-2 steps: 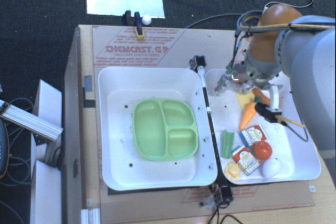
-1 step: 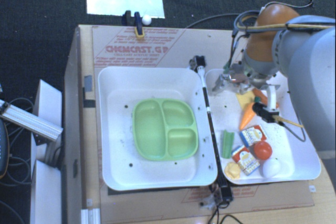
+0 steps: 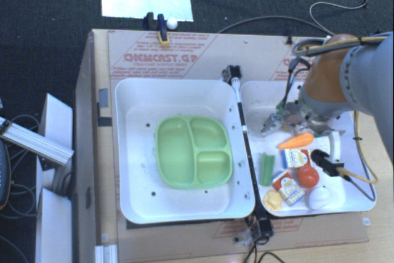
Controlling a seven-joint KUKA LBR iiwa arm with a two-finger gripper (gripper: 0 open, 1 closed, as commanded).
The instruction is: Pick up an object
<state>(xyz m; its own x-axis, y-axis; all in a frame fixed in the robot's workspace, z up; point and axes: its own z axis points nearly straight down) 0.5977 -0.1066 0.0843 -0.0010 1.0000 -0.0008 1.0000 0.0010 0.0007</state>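
Note:
My gripper (image 3: 271,124) hangs low over the upper left part of the right bin (image 3: 261,92), with the arm reaching in from the right. Just to its right and a little below lies an orange carrot (image 3: 296,141). A green stick-shaped piece (image 3: 266,168) lies below the gripper, next to the bin's left wall. Further toward the front are a red tomato (image 3: 308,177), a white egg (image 3: 319,197), a yellow piece (image 3: 273,199) and two small printed packs (image 3: 295,158) (image 3: 290,185). Nothing shows in the gripper's grasp.
The left bin (image 3: 138,101) holds a light green divided plate (image 3: 194,151). A black-and-white rail (image 3: 241,117) runs between the two bins. Cables trail over the bench behind the right bin.

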